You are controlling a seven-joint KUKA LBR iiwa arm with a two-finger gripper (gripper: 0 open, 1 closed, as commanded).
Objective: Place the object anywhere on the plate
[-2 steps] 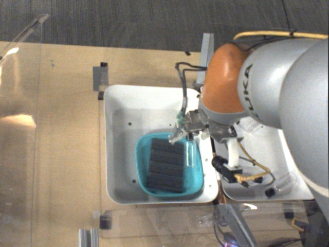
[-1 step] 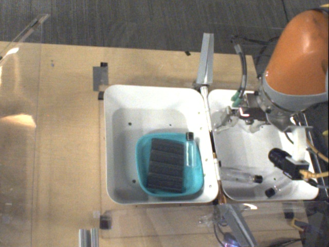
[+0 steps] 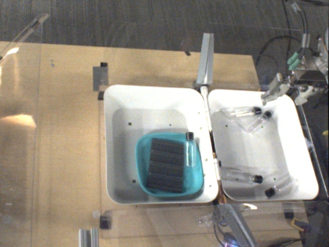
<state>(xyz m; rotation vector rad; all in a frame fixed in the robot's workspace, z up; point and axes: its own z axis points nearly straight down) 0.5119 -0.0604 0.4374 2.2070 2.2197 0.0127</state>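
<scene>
Teal plate (image 3: 169, 164) sits lower centre of frame, in the left bin (image 3: 114, 138), toward its lower right corner. A dark ribbed block (image 3: 165, 164) lies on the plate; a clear bottle with black cap (image 3: 190, 151) rests along the plate's right edge, just beside the block. Right bin (image 3: 304, 153) holds several clear tubes with black caps (image 3: 247, 112), two near its top, more near its bottom edge. Gripper (image 3: 275, 89) at upper right, over the right bin's top rim; open or closed, cannot tell.

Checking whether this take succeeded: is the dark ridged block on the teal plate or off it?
On it. The dark ridged block lies flat inside the teal plate in the left bin, plate rim showing around it.
</scene>
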